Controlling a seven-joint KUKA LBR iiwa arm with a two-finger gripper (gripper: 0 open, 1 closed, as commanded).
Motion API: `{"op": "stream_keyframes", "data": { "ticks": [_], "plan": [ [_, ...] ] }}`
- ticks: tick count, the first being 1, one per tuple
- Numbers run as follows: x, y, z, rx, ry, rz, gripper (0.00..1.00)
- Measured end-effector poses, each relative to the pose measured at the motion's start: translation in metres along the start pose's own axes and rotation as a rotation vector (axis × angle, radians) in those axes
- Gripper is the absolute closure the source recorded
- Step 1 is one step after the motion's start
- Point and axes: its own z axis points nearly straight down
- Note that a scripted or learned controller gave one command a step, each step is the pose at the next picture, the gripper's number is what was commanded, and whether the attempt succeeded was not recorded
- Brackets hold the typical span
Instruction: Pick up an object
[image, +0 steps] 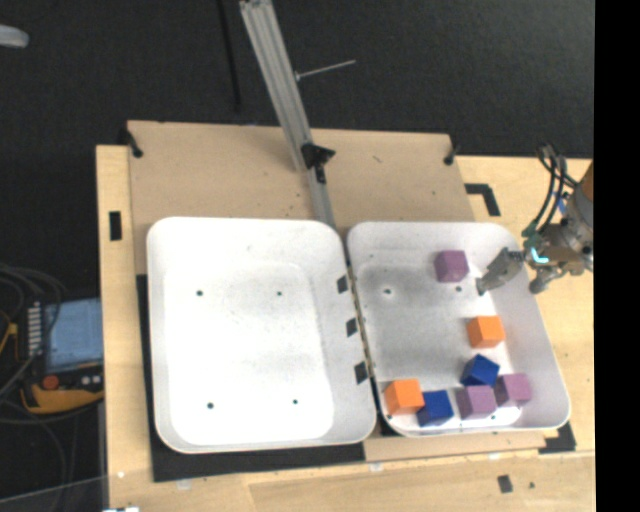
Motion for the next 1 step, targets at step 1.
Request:
{"op": "stream_keyframes", "data": {
  "ticks": [1],
  "plan": [
    [0.0001,0.0007,-0.0018,-0.004,-0.001,0.0,0.0]
  ]
}}
